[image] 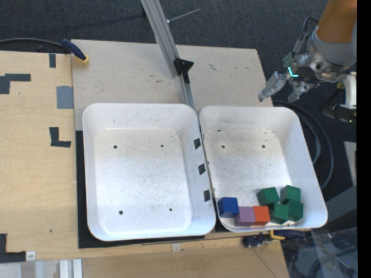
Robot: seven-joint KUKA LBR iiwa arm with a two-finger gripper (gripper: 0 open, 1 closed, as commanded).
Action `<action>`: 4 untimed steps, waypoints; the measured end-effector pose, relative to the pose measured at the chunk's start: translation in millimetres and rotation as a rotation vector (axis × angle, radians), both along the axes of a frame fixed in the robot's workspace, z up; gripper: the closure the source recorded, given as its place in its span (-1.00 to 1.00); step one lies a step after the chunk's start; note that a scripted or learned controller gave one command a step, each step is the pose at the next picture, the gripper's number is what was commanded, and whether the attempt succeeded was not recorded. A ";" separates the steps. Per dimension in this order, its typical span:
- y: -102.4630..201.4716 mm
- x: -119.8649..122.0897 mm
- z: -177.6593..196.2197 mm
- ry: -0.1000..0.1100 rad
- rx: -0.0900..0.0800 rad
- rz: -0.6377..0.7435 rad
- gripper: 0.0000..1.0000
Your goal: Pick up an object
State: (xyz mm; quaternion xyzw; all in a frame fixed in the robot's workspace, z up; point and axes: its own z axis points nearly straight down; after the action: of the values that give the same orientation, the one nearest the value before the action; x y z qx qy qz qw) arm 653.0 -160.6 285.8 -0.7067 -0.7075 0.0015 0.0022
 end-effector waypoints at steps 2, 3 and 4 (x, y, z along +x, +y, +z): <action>5.9 -8.8 -53.3 0.002 -0.001 0.000 -1.00; 9.5 -8.0 -97.6 0.001 -0.001 0.001 -1.00; 15.5 -1.9 -146.9 0.001 -0.001 0.001 -1.00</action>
State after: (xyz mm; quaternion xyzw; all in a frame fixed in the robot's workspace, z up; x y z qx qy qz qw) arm 651.1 -145.1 139.0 -0.7063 -0.7079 0.0022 0.0022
